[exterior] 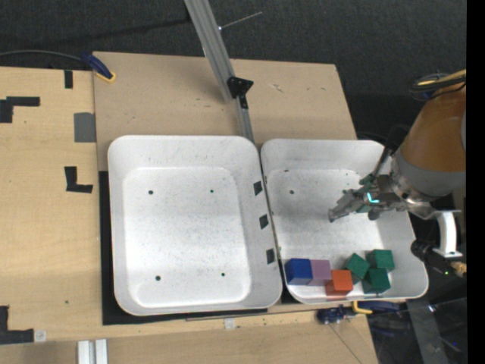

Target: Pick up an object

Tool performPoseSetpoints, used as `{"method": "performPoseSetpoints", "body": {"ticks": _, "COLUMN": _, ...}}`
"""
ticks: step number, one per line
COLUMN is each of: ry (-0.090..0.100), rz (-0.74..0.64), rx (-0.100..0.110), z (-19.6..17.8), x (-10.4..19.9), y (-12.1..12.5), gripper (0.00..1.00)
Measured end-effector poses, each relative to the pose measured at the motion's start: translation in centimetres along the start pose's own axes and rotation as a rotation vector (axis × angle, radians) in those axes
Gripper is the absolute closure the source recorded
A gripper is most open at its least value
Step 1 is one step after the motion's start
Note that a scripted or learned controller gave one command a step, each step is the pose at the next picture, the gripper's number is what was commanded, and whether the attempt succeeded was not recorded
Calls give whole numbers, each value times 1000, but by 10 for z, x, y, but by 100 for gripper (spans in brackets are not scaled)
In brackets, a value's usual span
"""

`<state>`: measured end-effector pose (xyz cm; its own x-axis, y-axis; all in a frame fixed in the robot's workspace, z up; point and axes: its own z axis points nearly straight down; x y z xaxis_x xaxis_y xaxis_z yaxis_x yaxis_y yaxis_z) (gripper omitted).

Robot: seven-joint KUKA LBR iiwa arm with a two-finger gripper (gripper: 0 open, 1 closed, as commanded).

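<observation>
Several small blocks lie along the near edge of the right bin [318, 165]: a blue block [299, 270], a purple block [320, 270], an orange block [340, 280] and three green blocks [371, 270] bunched at the near right corner. My gripper [339, 209] hangs over the middle of the right bin, reaching in from the right and pointing left, well behind the blocks. Nothing shows between its fingers.
The left bin [186, 222] sits beside the right one, its rim touching it. A grey metal pole [212, 40] slants down from the top to a black clamp [240, 87] behind the bins. The wooden bench [45, 203] extends to the left.
</observation>
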<state>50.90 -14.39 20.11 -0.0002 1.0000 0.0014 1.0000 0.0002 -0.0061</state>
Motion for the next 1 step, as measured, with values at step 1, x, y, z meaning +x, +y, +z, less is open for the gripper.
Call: {"method": "performPoseSetpoints", "body": {"ticks": 1, "ry": -1, "rz": -1, "rx": -4, "z": -2, "x": 0, "y": 1, "gripper": 0}}
